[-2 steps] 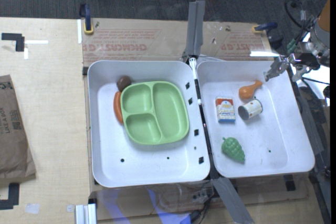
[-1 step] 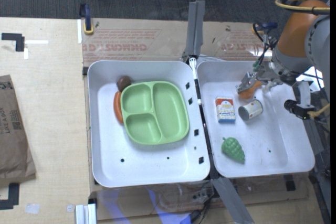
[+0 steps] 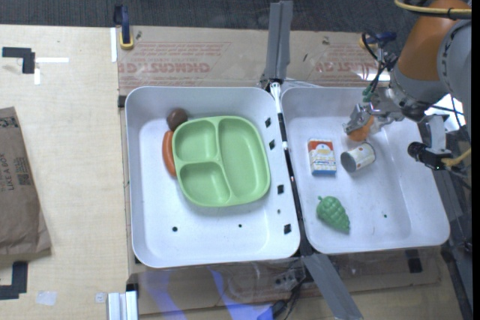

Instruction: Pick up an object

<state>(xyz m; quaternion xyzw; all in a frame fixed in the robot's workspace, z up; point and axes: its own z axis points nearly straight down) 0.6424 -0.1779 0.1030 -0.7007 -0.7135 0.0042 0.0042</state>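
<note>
Leftmost, a green tray (image 3: 223, 160) fills the left bin (image 3: 150, 236), hiding most of a sausage (image 3: 168, 152) and a brown ball (image 3: 177, 118) at its edge. Across the divider, the right bin (image 3: 405, 228) holds a box (image 3: 322, 157), a green cone (image 3: 333, 213) and a tin (image 3: 358, 158). Over that bin's far side the gripper (image 3: 361, 121) is closed around a small orange object (image 3: 358, 131), seemingly lifted clear of the floor.

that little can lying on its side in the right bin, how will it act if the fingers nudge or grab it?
The can lies on its side, so a nudge across its axis would likely roll it on the smooth white bin. It looks stiff and probably light. The curved wall may slip out of a grasp that is not centred. The box beside it could stop a roll that way.
</note>
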